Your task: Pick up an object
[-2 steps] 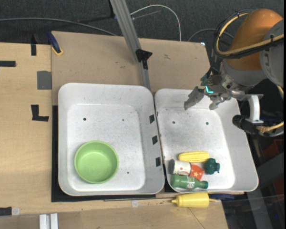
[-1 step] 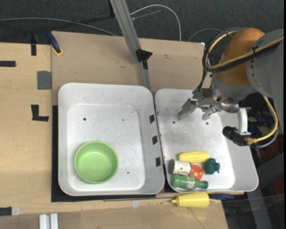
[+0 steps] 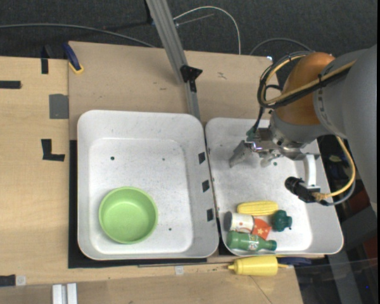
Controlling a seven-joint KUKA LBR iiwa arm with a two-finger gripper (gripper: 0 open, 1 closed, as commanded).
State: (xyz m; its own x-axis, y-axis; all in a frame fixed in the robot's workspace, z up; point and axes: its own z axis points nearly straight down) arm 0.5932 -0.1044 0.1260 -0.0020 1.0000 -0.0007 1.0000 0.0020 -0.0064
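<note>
In the right bin (image 3: 316, 233), near its front edge, lies a cluster of small items: a yellow corn cob (image 3: 258, 207), a white and red cup (image 3: 240, 221) on its side, an orange piece (image 3: 261, 228), a dark green round toy (image 3: 280, 220) and a green bottle (image 3: 250, 242) lying flat. My gripper (image 3: 250, 158) hangs over the back half of the same bin, well behind the cluster. Its fingers (image 3: 236, 155) are spread open with nothing between them.
A light green bowl (image 3: 128, 215) sits in the front left corner of the left bin (image 3: 139, 132). A yellow bottle (image 3: 256, 266) lies on the bench just outside the right bin's front rim. A grey pole (image 3: 171, 37) rises behind the bins.
</note>
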